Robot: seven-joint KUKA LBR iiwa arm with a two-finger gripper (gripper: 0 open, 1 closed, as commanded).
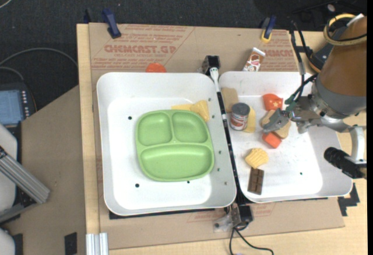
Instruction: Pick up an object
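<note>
The pincer (278,121) hangs low inside the right bin (309,184), in the upper middle part of it, and the grey arm (341,81) with its orange band comes in from the right side of this bin. I take the small can (239,115), which stands upright near the left wall of the right bin, as the landmark. The pincer is to the right of the can, well apart from it. Just under the pincer tip, lower right of the can, lies an orange-red piece (271,140), and another orange-red piece (272,101) lies upper right of the can; the pincer sits between these two. Whether its fingers are spread or closed, I cannot tell, because the metal parts are small and blurred, and I see nothing clearly between them. Below the can lie a yellow piece (256,157) and, further down, a brown bar (256,180). Far left of the can, in the left bin (113,131), rests a green divided plate (173,145). As I judge, the task is not finished: all things lie on the bin floor, and the grasp and the lift are left to do.
</note>
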